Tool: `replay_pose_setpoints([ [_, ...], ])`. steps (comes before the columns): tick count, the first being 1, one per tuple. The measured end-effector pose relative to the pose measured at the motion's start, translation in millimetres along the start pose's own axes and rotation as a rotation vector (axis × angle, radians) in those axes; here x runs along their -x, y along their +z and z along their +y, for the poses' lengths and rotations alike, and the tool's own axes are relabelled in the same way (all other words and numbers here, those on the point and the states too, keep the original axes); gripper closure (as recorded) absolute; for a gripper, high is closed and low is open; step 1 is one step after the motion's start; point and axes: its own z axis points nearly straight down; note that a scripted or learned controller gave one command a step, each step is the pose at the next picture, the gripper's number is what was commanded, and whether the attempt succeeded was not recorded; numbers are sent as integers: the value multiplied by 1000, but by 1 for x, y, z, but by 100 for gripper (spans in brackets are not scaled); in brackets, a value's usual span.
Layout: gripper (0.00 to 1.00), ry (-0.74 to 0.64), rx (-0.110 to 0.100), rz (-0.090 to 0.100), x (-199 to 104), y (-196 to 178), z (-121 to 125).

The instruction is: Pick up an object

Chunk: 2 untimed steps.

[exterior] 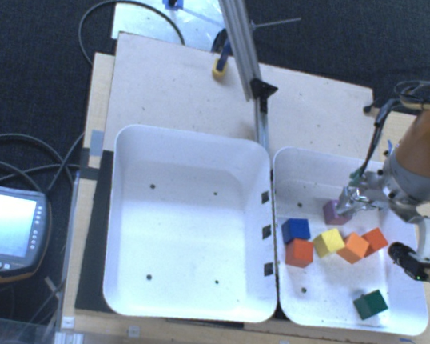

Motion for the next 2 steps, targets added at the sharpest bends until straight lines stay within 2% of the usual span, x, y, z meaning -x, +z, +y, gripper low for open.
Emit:
replay_pose_setpoints([
  [2, 100, 0, 1, 0, -8, -104, 9],
])
